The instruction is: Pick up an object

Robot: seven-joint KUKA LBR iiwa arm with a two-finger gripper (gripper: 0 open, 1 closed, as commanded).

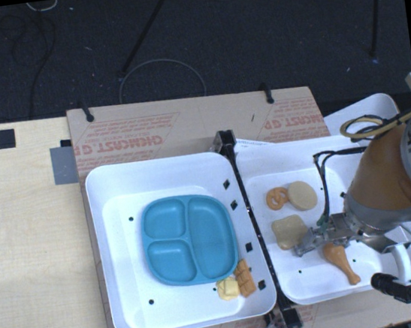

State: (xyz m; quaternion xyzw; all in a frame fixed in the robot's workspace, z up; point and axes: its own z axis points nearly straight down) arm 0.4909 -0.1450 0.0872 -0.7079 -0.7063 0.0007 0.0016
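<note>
In the right bin (314,292) lie a tan bread-like slab (288,230), a round beige cookie (302,195), a small brown pretzel-like ring (276,199) and a brown drumstick (340,260). My gripper (307,242) reaches in from the right, low over the bin floor, just right of the tan slab and left of the drumstick's thick end. Its grey fingers point left toward the slab's lower right corner. Nothing shows between them.
The left bin (113,210) holds a blue divided plate (189,238), with a yellow piece (228,289) and an orange piece (244,279) by its lower right edge. A black divider (243,207) separates the bins. Cables (360,129) loop at the right.
</note>
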